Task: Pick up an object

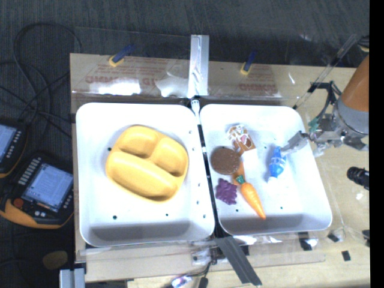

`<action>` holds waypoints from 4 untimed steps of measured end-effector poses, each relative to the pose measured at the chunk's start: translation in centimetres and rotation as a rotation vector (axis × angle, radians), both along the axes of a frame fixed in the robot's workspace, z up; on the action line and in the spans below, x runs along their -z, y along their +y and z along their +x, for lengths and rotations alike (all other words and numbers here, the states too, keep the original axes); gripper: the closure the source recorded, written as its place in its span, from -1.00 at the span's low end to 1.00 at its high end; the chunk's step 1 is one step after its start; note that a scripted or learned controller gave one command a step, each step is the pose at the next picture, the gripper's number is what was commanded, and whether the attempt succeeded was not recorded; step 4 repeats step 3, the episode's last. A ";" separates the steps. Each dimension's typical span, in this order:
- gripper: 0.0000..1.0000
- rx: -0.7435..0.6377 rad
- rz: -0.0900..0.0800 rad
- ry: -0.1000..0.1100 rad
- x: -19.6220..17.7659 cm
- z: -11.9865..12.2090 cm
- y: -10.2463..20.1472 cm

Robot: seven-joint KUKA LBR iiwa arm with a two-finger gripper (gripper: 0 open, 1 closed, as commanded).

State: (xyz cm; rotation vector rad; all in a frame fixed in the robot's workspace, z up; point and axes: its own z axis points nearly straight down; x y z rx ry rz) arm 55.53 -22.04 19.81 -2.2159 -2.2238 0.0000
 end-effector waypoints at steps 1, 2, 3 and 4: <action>-1.00 0.198 0.001 -0.004 10.8 6.7 2.3; 1.00 0.195 -0.006 -0.003 9.9 6.6 2.2; 1.00 0.371 -0.007 0.001 -1.2 8.2 7.2; 1.00 0.371 -0.007 0.001 -1.2 8.2 7.2</action>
